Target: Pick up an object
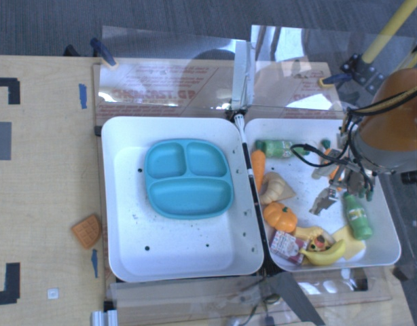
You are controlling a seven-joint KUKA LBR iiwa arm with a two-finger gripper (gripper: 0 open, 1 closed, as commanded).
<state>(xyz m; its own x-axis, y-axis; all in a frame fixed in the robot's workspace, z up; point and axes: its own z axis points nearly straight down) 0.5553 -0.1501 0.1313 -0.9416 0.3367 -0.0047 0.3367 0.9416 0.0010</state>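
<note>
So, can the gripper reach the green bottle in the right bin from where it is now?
Probably yes. The gripper hangs over the right bin, just beside the green bottle. The bottle lies near the bin's right wall with nothing on top, and only the banana touches its lower end.

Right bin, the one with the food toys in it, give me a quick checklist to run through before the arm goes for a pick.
1. Gripper is over the right bin: ok, it hangs above bare floor near the green bottle.
2. Nothing between the fingers already: ok, none seen there.
3. Fingers open enough to grasp: cannot tell at this size.
4. A target stands apart: ok, the green bottle lies apart from the pile.
5. Pile is easy to pick from: not ok, banana, pumpkin and red packet crowd together.
6. Cables are out of the way: cannot tell.
</note>
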